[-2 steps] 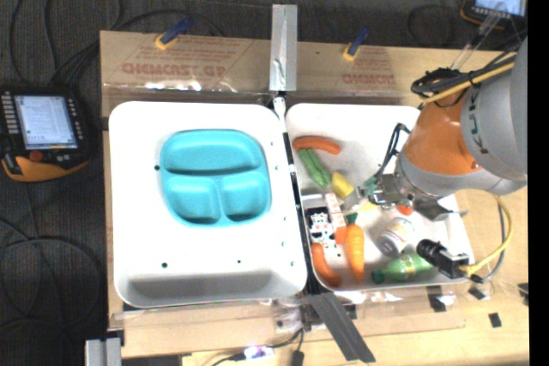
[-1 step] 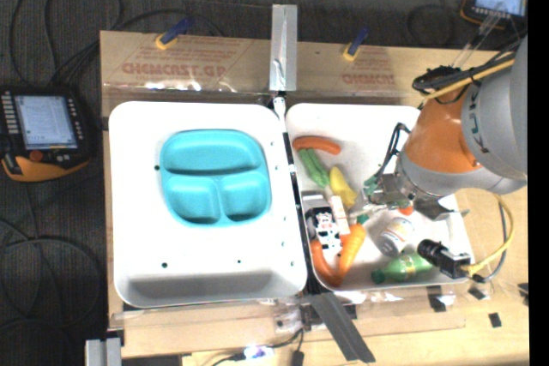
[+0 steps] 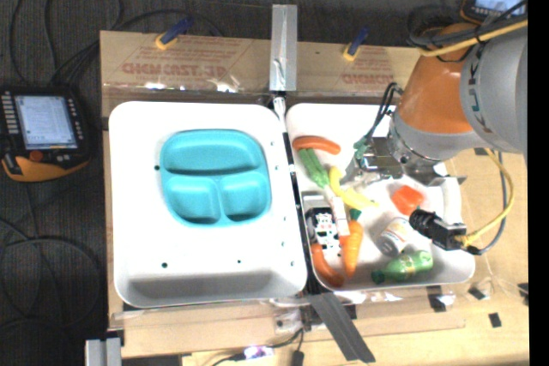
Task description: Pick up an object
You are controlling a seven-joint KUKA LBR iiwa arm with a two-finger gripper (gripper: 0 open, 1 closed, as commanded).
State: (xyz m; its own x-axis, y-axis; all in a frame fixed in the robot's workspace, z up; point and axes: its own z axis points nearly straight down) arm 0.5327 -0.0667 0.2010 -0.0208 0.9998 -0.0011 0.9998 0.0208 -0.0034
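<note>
**Two bins, one crowded with toy food**

Along the near edge of the right bin (image 3: 463, 270) lie a green vegetable-shaped toy (image 3: 403, 267) and an orange carrot (image 3: 350, 243), with a small white-labelled can (image 3: 394, 234) just behind them. Further in sit a yellow banana-like piece (image 3: 350, 195), a pale green piece (image 3: 316, 170), an orange-red sausage shape (image 3: 317, 145) and a small red-orange item (image 3: 407, 197) near the right wall. The left bin (image 3: 137, 270) holds a turquoise divided tray (image 3: 214, 176) with three compartments. The gripper (image 3: 369, 160) hangs over the middle of the right bin, just above the yellow piece; how it stands, spread or closed, cannot be told from this angle.
</note>
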